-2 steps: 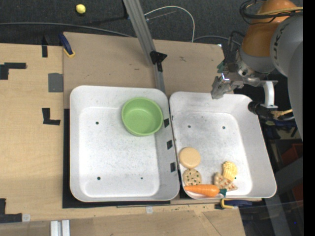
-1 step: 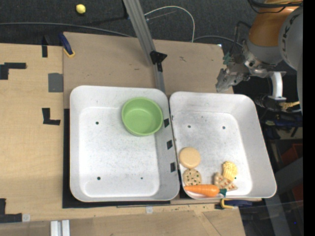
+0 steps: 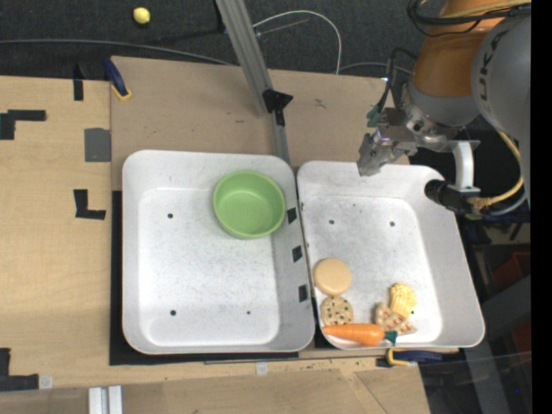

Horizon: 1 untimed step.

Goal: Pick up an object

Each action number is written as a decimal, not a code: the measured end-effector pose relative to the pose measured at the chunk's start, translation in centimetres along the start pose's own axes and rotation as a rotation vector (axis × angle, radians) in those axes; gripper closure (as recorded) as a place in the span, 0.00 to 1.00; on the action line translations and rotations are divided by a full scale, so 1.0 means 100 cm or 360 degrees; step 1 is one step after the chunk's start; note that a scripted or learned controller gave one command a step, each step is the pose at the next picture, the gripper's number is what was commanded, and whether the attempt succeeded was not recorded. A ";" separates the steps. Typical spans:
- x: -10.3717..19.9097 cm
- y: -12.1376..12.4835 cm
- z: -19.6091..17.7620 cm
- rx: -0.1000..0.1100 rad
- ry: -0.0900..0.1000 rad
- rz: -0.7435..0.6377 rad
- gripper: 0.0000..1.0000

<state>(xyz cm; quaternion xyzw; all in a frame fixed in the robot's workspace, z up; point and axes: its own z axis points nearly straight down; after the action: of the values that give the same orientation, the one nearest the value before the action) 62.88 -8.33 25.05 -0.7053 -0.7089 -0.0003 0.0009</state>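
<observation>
I see the gripper (image 3: 373, 160) up over the far edge of the right bin (image 3: 448, 257), near its far-left corner. Nothing between its fingers. I can't tell how the pincer stands from this angle; it's small, dark and seen end-on. The arm (image 3: 466, 50) comes in from the far right, orange band above the wrist.

Right bin: all the small items are bunched at the near edge, well apart from the gripper.
- round tan biscuit (image 3: 332, 276), left of centre along the near side
- dotted round cracker (image 3: 336, 309), just nearer than the biscuit, touching or almost touching it
- carrot (image 3: 354, 335) lying flat along the near wall, orange body with a green tip pointing right, touching the cracker's near edge
- yellow corn piece (image 3: 402, 297) to the right of these
- small tan lumpy piece (image 3: 394, 319) just nearer than the corn, against it; I can't tell what it is

The far half of the right bin is bare speckled floor.

Left bin (image 3: 155, 257): one green bowl (image 3: 249, 203), upright, at the far-right part of the floor, close to the wall shared with the right bin.

Off the bench, far left on the dark floor, a small yellow ball (image 3: 141, 15). A grey metal bar (image 3: 241, 33) slants down to the far side of the gap between the bins.
</observation>
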 end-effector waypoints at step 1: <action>0.045 -0.026 -0.005 0.0004 0.0001 -0.0001 1.00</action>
<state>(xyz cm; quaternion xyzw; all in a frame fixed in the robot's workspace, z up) 60.30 -3.82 25.60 -0.7051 -0.7091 0.0004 0.0019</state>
